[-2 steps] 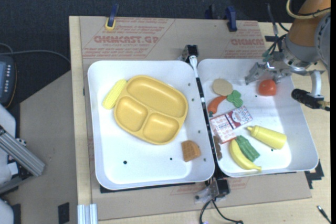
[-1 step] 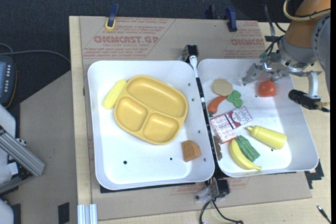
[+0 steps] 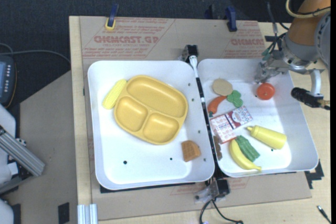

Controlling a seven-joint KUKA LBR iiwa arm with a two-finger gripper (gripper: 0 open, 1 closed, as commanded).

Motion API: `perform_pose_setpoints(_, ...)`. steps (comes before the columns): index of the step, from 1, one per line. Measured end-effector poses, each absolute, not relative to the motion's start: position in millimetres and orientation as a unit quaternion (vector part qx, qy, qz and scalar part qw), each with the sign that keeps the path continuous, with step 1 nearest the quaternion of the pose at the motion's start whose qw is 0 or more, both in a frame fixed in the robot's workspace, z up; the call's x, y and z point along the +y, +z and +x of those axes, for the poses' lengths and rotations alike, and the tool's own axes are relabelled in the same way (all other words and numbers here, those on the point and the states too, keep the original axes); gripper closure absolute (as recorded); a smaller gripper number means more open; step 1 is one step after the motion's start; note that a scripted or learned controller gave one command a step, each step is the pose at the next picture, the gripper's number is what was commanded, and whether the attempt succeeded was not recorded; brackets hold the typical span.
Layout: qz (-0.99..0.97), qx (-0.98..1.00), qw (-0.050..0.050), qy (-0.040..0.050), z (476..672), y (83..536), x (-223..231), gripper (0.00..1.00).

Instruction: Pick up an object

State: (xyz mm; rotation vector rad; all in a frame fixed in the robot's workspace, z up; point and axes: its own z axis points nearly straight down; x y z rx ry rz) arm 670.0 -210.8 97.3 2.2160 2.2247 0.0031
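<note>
White plastic forms both shallow bins; the right bin (image 3: pixel 302 128) is taken as the landmark, the left bin (image 3: pixel 100 113) lying just beside it across a shared divider. Inside the left bin a yellow sectioned tray (image 3: pixel 151 108) lies well apart from the landmark, with a toy corn cob (image 3: pixel 114 93) touching its far edge and a brown bread-like piece (image 3: pixel 190 150) near the divider.

The grey arm (image 3: pixel 310 23) reaches over the landmark's upper right corner. The gripper (image 3: pixel 266 72) hangs just above the bin floor there; nothing is seen between its parts, and how far it is open cannot be told from this angle.

Within the landmark, the likely target is the red toy tomato (image 3: pixel 265 91), just beside and below the gripper, apart from all other items. Judged light, rigid, smooth and round: prone to roll or slip; best taken across its widest middle.

Lower in the landmark: yellow squeeze bottle (image 3: pixel 268 136), banana (image 3: pixel 241 156) with a green vegetable (image 3: pixel 247 147) lying across it, red-and-white packet (image 3: pixel 230 123), orange carrot (image 3: pixel 217 104), green leafy piece (image 3: pixel 234 97), tan cookie (image 3: pixel 222 86). None obstructs the tomato; the bin wall is near.
</note>
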Motion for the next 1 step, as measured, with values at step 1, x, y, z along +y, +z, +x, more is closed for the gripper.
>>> perform_pose_setpoints(1,0.707,0.707,0.004,0.0018,669.7,162.3,-214.3,1.0)
